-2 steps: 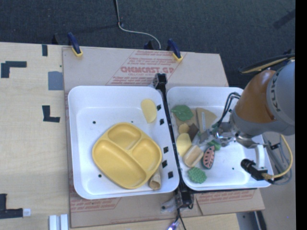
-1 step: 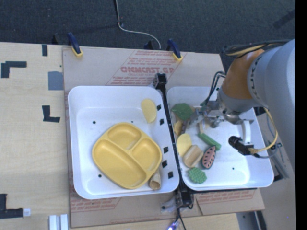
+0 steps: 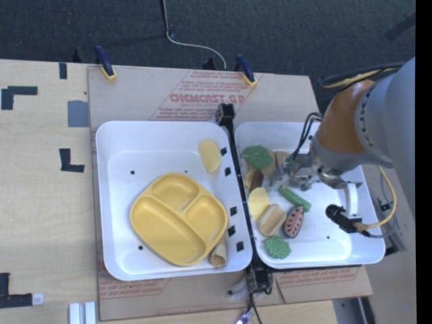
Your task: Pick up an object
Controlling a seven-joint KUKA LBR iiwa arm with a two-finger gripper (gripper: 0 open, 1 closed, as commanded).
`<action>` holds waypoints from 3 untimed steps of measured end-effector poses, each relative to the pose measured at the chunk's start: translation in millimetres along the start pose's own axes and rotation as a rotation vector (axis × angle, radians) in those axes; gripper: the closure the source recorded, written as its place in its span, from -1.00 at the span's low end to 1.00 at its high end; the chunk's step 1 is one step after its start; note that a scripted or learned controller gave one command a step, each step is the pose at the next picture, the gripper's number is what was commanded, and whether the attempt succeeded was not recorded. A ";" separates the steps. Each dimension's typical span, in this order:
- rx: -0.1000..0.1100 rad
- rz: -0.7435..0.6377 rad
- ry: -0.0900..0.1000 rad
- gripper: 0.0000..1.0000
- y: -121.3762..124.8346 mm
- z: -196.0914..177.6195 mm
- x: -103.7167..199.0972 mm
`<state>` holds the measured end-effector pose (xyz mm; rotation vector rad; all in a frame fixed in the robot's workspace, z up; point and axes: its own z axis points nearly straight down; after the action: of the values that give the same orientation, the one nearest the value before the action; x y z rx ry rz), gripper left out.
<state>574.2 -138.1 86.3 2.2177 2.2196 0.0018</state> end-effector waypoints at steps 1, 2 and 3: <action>-0.003 0.003 0.000 -1.00 -54.3 -1.0 -0.9; 0.001 -0.001 0.010 1.00 -51.8 -12.4 3.0; 0.002 -0.001 0.009 -1.00 -52.1 -11.7 2.7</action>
<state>522.1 -135.4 97.7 2.2221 2.2264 0.0102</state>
